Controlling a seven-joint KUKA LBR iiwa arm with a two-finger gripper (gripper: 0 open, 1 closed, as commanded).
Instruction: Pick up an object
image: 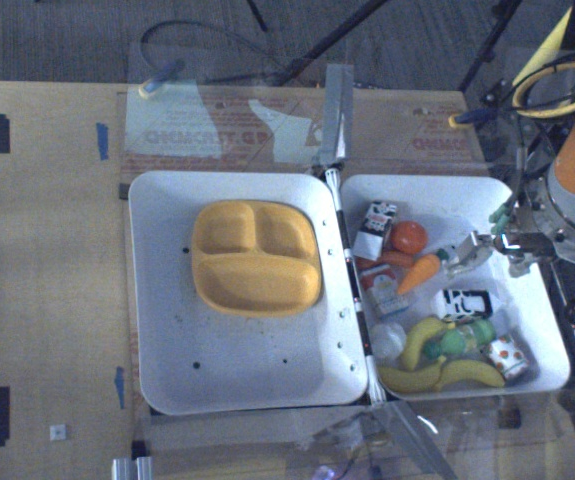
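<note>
Both white bins (157, 368) appear smooth, semi-gloss plastic. The yellow divided plate (257, 258) looks matt plastic. Bananas (437, 363) below the gripper (472, 253) appear glossy plastic. Bench (47, 298) resembles wood.

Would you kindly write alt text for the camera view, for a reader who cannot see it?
The gripper hovers over the right bin, beside a toy carrot, tomato and bananas. The left bin holds a yellow divided plate.
</note>
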